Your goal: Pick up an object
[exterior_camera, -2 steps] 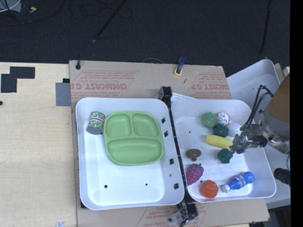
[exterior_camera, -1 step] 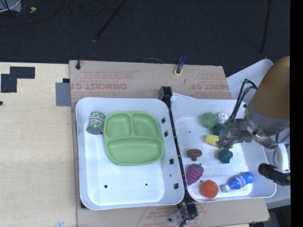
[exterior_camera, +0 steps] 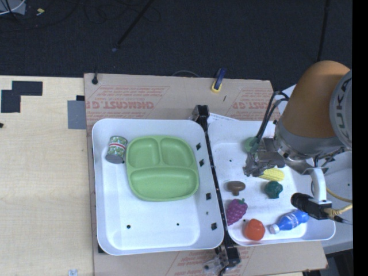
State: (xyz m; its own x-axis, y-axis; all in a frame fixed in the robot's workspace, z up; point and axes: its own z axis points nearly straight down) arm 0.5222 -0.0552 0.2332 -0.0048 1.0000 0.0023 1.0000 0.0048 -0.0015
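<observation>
Lying level, corn cob (exterior_camera: 273, 175) under gripper (exterior_camera: 256, 167)

The gripper (exterior_camera: 257, 167) fingers are blurred against the bin floor. A green object (exterior_camera: 250, 144) is partly hidden behind the wrist. The arm (exterior_camera: 322, 105) is cut off at right.

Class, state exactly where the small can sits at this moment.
The small can lies in the left bin, near its upper left corner, right beside the left edge of the green divided plate.
</observation>
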